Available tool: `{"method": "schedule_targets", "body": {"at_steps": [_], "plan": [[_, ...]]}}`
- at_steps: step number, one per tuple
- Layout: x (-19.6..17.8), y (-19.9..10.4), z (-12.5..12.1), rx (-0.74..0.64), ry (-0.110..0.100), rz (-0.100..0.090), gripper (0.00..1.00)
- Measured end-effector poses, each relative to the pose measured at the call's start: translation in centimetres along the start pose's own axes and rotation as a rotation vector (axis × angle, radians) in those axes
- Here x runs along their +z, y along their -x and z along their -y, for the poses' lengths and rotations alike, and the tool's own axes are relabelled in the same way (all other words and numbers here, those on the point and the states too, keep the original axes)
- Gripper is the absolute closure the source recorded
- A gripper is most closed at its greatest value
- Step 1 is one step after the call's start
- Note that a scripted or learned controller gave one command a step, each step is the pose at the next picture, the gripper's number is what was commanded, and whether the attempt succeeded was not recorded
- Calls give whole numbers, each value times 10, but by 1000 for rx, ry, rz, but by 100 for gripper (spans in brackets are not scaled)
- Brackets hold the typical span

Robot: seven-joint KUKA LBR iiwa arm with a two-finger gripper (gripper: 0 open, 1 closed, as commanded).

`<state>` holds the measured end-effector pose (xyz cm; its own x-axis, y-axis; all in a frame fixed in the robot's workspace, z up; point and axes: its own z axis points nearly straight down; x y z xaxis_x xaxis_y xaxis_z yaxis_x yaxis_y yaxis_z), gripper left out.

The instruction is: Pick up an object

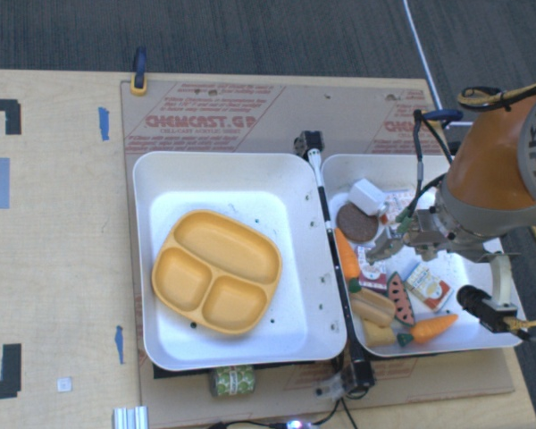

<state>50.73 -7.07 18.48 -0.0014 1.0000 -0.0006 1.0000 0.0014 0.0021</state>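
Right now I see the pale wooden bench [54,266] filling the left and centre of the frame, with a brown printed cardboard sheet [277,114] laid over its right part. On that sheet sit two shallow white bins side by side. The left white bin [161,186], at frame centre, holds a yellow three-compartment plastic plate [216,271] lying flat and a little tilted in plan.

From the right edge my grey arm with its orange band [491,164] reaches over the right white bin [339,170]. Its two-finger gripper [402,239] hangs over the middle of that bin's clutter; I cannot tell whether anything is in its grip.

The things to pick lie in the right bin. A long orange toy carrot [347,256] runs along the bin's left wall. A round dark brown disc [357,223] sits just right of it, with a small white block [368,195] touching its upper edge. Lower down, tan bread-like sticks [373,309] lie beside a red watermelon slice [398,298]. A smaller orange carrot with a green top [429,329] rests near the bin's lower edge, below a small white and red packet [426,286].
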Motion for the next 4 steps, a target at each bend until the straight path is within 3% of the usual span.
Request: {"method": "schedule_targets", "body": {"at_steps": [1, 2, 3, 4], "plan": [[86, 24, -24, 2, 4, 2, 0], [77, 23, -23, 0, 1, 1, 100], [0, -42, 12, 0, -1, -1, 100], [-12, 2, 27, 1, -1, 0, 100]]}}
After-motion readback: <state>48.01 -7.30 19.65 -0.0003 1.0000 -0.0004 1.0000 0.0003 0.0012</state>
